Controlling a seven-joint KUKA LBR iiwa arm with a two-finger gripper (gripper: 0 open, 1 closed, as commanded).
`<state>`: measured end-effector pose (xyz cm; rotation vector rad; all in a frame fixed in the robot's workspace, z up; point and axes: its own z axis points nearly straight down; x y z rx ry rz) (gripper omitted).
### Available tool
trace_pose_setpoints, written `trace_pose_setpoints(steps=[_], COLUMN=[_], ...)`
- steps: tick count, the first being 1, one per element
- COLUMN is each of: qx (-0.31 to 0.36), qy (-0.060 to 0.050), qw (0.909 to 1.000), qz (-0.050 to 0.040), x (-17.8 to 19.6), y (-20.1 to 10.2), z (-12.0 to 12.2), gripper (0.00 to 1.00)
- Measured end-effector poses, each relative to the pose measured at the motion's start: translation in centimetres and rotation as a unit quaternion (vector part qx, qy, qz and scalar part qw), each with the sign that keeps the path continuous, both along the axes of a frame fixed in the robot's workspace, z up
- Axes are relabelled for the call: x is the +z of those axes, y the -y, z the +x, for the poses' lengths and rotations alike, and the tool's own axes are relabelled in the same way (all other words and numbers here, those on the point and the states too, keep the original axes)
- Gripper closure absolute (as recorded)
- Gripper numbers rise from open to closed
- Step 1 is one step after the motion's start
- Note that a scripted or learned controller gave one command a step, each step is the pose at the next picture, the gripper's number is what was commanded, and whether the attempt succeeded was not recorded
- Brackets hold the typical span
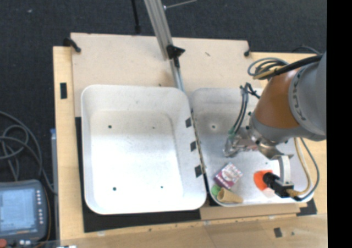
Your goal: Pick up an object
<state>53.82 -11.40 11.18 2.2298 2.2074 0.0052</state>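
Note:
My gripper (pixel 234 148) hangs over the middle of the right bin (pixel 212 109), its metal fingers pointing down and left. Just below it lies a small purple and white packet (pixel 229 175) on the bin floor. A tan cone-shaped thing with a green end (pixel 226 195) rests near the bin's front edge. An orange object (pixel 263 179) lies to the right of the packet, partly under the arm. I see nothing between the fingers.
The left bin (pixel 137 148) sits beside the right one, with a divider edge (pixel 193 142) between them. A slanted metal pole (pixel 159 21) rises from behind the bins. The grey and orange arm (pixel 286 104) covers the right bin's right side.

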Motion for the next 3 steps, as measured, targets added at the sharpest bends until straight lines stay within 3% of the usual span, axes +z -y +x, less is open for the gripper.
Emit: trace_pose_setpoints(steps=[2, 3], qx=[0.007, 0.006], qy=[0.002, -0.003], qw=[1.0000, 1.0000], qz=[-0.0007, -0.0010], x=[12.6, 11.6], y=[0.0, 0.2], z=[0.0, 0.0], gripper=[1.00, 1.00])
